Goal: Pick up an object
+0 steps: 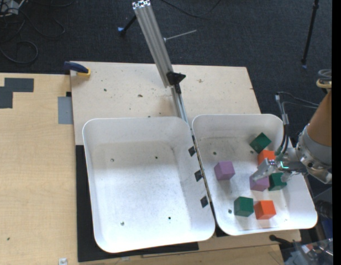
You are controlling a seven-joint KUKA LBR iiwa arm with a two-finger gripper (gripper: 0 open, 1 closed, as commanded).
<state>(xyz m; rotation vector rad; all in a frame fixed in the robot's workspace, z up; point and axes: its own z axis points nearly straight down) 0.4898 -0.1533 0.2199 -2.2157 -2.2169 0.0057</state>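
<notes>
Several small blocks lie in the right bin (236, 127). A green block (260, 142) sits at the back, with an orange block (265, 156) just in front of it. A purple block (224, 170) lies alone near the middle. My gripper (271, 173) reaches in from the right and hangs low over a tight cluster of a purple block (258, 183) and a green block (278, 181), partly hiding both. Nearer the front edge are another green block (243, 206) and an orange block (265, 209).
The left bin (98, 148) stands beside the right one, with small black clips along the shared wall (197, 170). A slanted aluminium bar (156, 43) rises behind the bins. A clamp (76, 68) sits at the bench's back left corner.
</notes>
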